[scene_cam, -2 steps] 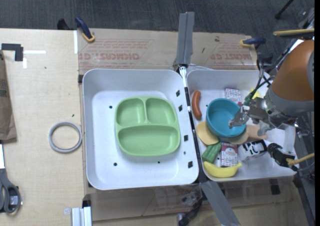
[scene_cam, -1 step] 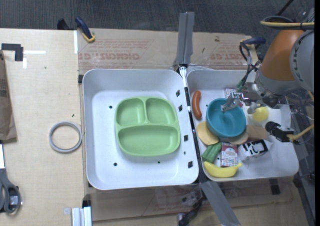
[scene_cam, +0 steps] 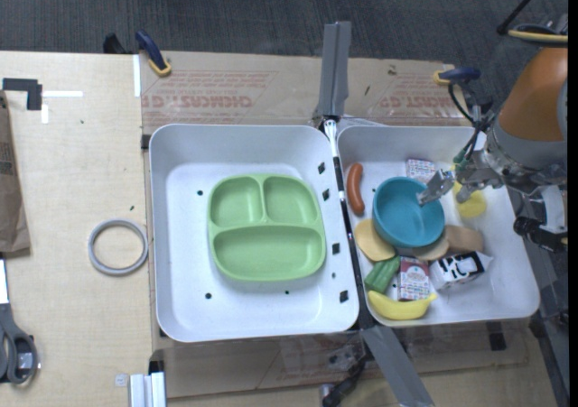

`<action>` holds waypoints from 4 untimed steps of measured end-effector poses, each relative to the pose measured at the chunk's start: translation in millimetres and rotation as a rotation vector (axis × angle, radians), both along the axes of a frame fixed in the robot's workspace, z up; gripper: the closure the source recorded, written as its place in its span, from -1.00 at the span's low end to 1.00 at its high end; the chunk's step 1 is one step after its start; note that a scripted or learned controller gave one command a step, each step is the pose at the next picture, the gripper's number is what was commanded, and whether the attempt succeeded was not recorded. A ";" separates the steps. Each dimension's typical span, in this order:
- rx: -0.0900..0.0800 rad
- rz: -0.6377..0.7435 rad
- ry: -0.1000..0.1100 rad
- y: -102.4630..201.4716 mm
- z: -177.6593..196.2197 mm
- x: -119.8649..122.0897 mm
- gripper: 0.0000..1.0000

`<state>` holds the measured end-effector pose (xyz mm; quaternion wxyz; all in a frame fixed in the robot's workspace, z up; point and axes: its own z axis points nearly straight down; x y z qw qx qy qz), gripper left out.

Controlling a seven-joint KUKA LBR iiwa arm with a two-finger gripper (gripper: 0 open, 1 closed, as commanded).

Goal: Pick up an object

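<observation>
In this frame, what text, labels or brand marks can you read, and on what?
Red print on the cardboard sheet behind the bins: upside down, too blurred to read.
Small red-and-white carton: label too small to read.
Black-and-white packet: markings unreadable.
Nothing can be quoted with confidence.

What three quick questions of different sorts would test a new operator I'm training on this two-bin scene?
1. True or false: the green plate lies in the right bin.
2. Which thing is the gripper directly above? A) the banana B) the blue bowl C) the sausage
3. Fill in: on the bench to the left of both bins lies a grey ____.

Key: 1 false, it lies in the left bin; 2 B; 3 ring.
</observation>
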<state>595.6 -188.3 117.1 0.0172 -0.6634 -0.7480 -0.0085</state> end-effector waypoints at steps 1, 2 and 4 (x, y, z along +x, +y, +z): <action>-0.029 0.088 -0.016 -26.5 -26.7 58.4 -1.00; -0.034 0.090 -0.016 -28.5 -19.4 58.9 1.00; -0.032 0.299 -0.016 16.9 33.6 62.5 1.00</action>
